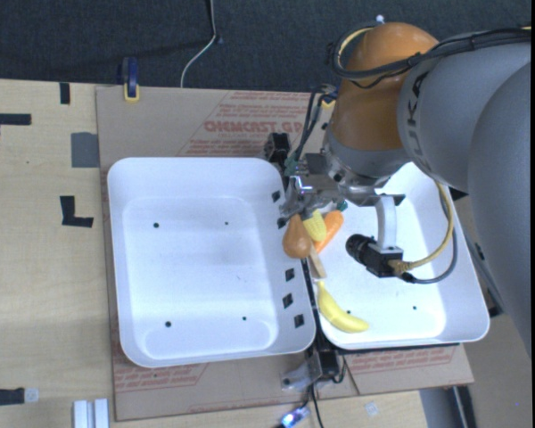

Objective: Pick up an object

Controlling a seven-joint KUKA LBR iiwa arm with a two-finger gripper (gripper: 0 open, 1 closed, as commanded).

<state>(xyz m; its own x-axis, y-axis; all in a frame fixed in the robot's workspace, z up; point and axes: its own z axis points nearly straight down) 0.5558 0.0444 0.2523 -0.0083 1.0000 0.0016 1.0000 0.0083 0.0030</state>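
Hovering over the right bin [446, 324], our gripper [314, 210] just above the orange toy [296, 237], corn [316, 227], carrot [333, 225], grip unclear to us, banana [339, 314] nearby.

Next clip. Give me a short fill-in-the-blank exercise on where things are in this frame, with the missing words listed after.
1. The yellow banana lies in the ____ bin of the two.
2. A cluster of small toy foods, orange and yellow, sits just below the gripper near the ____ between the two bins.
3. The band above the arm's wrist is coloured ____.
4. The left bin is coloured ____.

Missing words: right; divide; orange; white
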